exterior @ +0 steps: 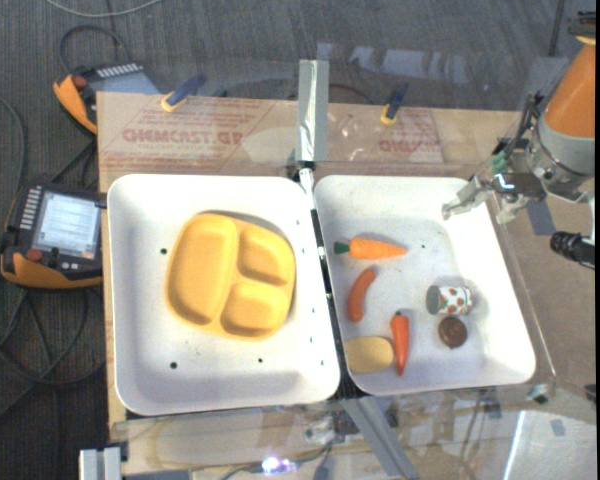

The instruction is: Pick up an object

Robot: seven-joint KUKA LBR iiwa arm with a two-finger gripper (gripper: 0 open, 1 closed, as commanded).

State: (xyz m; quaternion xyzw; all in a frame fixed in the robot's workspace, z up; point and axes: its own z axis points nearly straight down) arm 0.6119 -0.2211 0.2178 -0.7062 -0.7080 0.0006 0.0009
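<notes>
The right bin [500, 268] holds several toy foods: an orange carrot [375, 250], a red-orange sausage [359, 294], a small red chili [401, 341], a pale yellow potato-like piece [369, 353], a small patterned can [449, 299] on its side and a dark brown round piece [453, 332]. My gripper [470, 198] hangs over the bin's upper right corner, up and right of the carrot, well clear of every object. Nothing shows between its fingers.
The left bin [140, 368] carries a yellow divided tray [234, 273]. A metal divider post [311, 118] stands between the bins at the back. A teach pendant [55, 233] lies on the floor at the left. Clamps and cardboard sit behind the bins.
</notes>
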